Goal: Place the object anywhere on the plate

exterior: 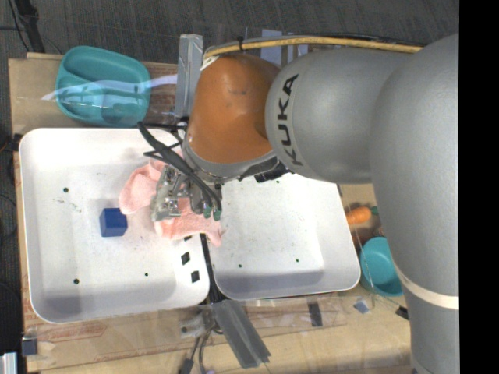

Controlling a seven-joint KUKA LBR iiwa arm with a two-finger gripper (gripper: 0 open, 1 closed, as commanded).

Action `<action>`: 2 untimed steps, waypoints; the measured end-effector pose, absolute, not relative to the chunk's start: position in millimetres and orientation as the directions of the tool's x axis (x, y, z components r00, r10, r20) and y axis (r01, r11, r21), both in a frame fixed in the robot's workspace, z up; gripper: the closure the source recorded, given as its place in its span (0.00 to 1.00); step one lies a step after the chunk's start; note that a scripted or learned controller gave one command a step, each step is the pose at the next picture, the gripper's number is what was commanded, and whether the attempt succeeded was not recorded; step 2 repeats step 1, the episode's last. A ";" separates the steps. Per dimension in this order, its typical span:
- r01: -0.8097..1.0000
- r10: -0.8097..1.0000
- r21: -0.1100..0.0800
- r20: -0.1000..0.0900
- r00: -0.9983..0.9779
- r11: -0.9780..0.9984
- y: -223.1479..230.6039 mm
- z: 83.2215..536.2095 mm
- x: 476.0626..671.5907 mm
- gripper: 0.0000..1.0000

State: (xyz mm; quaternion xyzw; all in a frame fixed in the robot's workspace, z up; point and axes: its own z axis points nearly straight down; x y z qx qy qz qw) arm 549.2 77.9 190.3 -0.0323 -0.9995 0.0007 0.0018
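In the left bin the blue cube lay apart from the pink plate. The end effector hung over that plate; I could not tell whether it was apart or together. Descending there risked snagging the plate instead of the cube.

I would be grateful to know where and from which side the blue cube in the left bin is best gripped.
Grip the blue cube across two opposite flat side faces, coming straight down from above. It sits flat on the left bin floor with bare floor on all sides and apart from the pink cloth, so the fingers should have room to straddle it.
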 end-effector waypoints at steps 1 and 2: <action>0.231 0.231 -0.002 0.004 -0.973 0.973 103.6 134.6 550.0 1.00; 0.231 0.231 -0.002 0.004 -0.973 0.973 103.6 134.6 550.0 1.00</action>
